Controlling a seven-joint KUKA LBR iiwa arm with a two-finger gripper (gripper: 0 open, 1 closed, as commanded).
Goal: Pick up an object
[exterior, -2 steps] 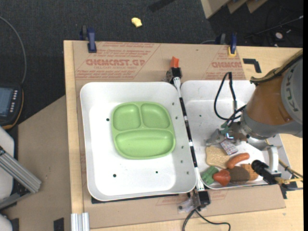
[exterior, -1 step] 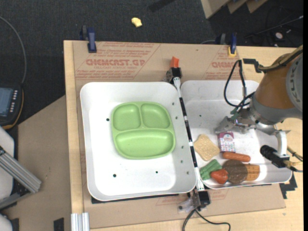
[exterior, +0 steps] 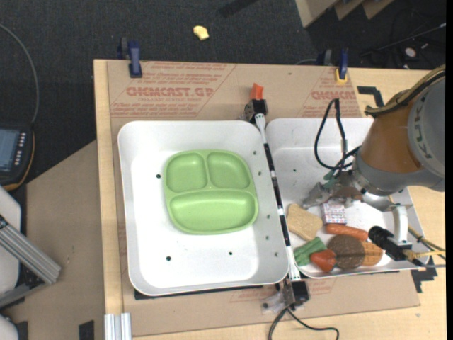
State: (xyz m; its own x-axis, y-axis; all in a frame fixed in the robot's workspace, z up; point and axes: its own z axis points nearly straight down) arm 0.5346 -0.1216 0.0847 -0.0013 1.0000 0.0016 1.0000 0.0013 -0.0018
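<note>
Looking down on the cardboard-covered surface (exterior: 177,91), you have two white bins side by side. The left bin (exterior: 134,190) holds a green divided plate (exterior: 210,192), lying flat near its middle, with three compartments facing up.

The arm (exterior: 396,147) reaches in from the right over the right bin (exterior: 297,137), its orange band above the wrist. The gripper (exterior: 333,193) sits low in that bin, just above the cluster of things at the near end. You cannot tell from this angle whether it is spread or closed, nor whether it has hold of anything.

All the things you could pick are gathered in the near part of the right bin. A small printed packet (exterior: 334,213) lies right below the gripper, touching or nearly touching it. A tan bread slice (exterior: 304,224) lies just beside the packet, against the bin's left wall. An orange sausage-shaped piece (exterior: 347,230) lies below the packet. Nearer still, a brown round piece (exterior: 347,252) sits next to a red piece (exterior: 323,260) and a green piece (exterior: 308,249), all three close together at the near rim.

A black cable (exterior: 322,140) loops over the far half of the right bin. Blue clamps (exterior: 133,57) grip the far edge of the surface.
</note>
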